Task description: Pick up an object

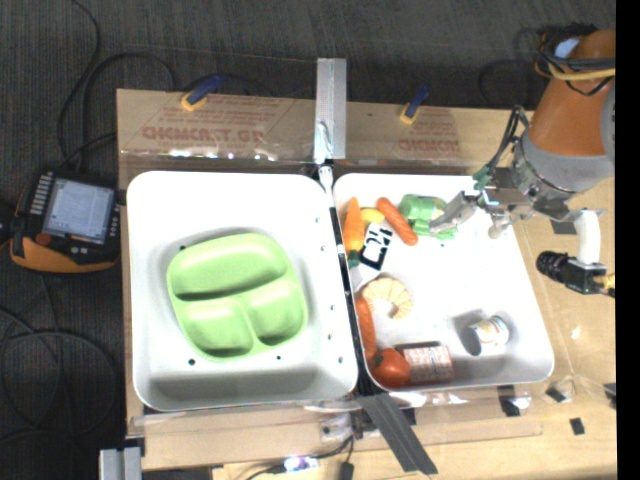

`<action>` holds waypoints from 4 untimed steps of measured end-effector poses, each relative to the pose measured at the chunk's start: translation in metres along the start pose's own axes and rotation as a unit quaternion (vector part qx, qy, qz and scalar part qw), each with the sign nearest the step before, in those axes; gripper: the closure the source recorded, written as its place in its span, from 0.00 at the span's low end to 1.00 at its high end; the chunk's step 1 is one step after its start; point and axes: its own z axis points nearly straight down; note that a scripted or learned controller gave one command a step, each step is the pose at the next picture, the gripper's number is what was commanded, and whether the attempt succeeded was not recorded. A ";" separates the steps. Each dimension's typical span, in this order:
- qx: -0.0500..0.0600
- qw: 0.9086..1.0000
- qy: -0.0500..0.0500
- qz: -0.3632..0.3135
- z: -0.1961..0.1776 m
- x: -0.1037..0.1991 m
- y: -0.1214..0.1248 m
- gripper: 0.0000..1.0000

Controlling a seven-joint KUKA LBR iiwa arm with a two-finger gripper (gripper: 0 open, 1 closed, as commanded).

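Note:
My gripper (472,220) hangs over the back of the right bin (520,288), open, with nothing between its fingers. Its left finger (448,216) reaches close to a green toy (420,209) by the back wall; I cannot tell whether they touch. Beside the green toy lie an orange carrot (400,225), a yellow piece (372,214) and another orange piece (352,224). A black-and-white item (375,247) sits below them. Further forward are a pale shrimp-like toy (388,295), a red sausage (365,330), a red tomato (392,369), a brown box (426,361) and a small can (487,332).
The left bin (150,208) holds a green divided tray (237,293). A metal divider post (330,108) stands at the back between the bins. A pendant with a screen (70,218) lies to the left of the bench. Bare white floor shows in the right bin's middle right.

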 end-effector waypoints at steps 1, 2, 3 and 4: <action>-0.001 0.999 -0.001 0.047 -0.071 0.007 0.021 0.00; 0.000 0.998 -0.002 0.063 0.036 -0.006 0.047 0.00; 0.004 1.000 -0.003 0.021 0.141 0.019 0.087 0.00; 0.004 1.000 -0.006 0.020 0.133 0.018 0.087 1.00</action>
